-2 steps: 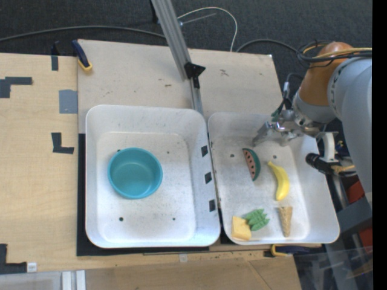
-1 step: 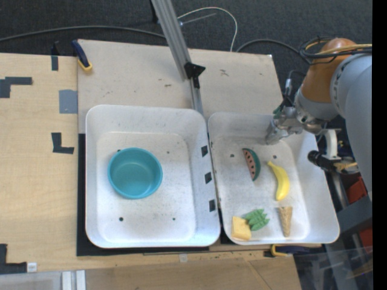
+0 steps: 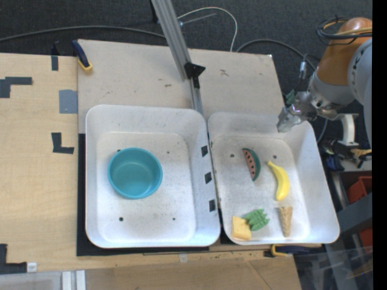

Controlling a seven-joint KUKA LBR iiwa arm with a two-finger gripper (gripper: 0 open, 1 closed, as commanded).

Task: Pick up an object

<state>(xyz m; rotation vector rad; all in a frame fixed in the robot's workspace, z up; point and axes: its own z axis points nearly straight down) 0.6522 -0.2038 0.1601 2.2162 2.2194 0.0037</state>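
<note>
So your gripper (image 3: 286, 121) is sitting up over the far right corner of the right bin (image 3: 320, 162), right around the rim, and honestly I can't tell from this angle whether the fingers are apart or together, it's just a small grey blur there, with nothing visibly between them. All the pickable stuff is in that same right bin: a watermelon slice (image 3: 251, 163) near the middle, a yellow banana (image 3: 279, 180) just beside it to the right, and along the near edge a yellow cheese wedge (image 3: 240, 228) touching a green leafy piece (image 3: 257, 219), plus an ice cream cone (image 3: 285, 220) lying just below the banana. The gripper is well apart from all of them, nearest to the melon and banana. Over in the left bin (image 3: 97, 162) you've got a teal bowl (image 3: 135, 173) sitting upright left of centre
</note>
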